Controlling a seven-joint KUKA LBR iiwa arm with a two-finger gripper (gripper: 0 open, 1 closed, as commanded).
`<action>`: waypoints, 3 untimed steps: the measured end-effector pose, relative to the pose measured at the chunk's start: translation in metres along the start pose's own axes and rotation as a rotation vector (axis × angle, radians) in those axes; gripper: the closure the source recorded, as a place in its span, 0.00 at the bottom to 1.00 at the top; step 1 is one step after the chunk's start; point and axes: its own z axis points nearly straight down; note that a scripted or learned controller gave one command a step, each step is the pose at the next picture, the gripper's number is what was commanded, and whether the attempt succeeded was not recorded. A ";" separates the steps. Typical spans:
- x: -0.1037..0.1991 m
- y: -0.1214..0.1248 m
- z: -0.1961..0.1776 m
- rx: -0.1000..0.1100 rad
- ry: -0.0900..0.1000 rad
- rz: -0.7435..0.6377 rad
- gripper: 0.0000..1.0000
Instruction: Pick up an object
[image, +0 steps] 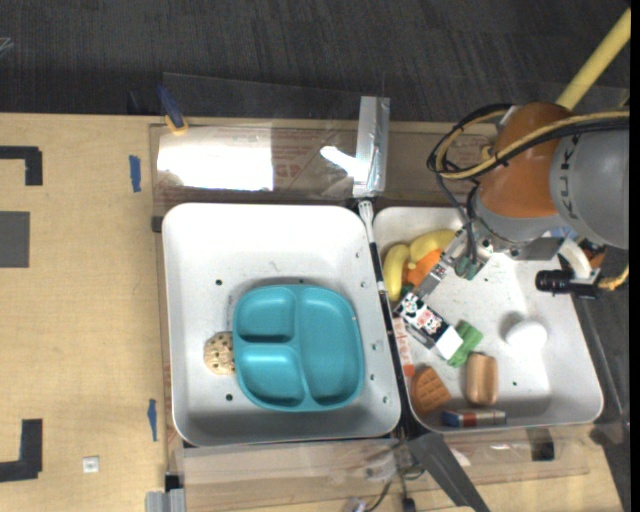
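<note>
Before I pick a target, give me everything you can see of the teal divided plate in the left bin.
The teal divided plate looks like smooth plastic, a rounded square with three compartments: two on its left side, one long one on its right. It lies flat, face up, slightly rotated, in the lower middle of the left bin. Nothing sits in its compartments. A speckled cookie lies against its left edge.

Clustered in the right bin's left half: a yellow banana (398, 268) and an orange carrot-like piece (428, 264) lie just left of the hand (464, 260). Below it rest a black-and-white patterned pack (423, 320), a green block (460, 338), a brown bread-like loaf (481, 378) and a white ball (524, 331).
</note>
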 end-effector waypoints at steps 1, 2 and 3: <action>-0.003 0.016 0.000 0.002 0.000 0.426 0.00; -0.020 0.015 0.001 0.017 0.019 0.624 0.00; -0.023 0.013 -0.010 0.018 0.012 0.625 1.00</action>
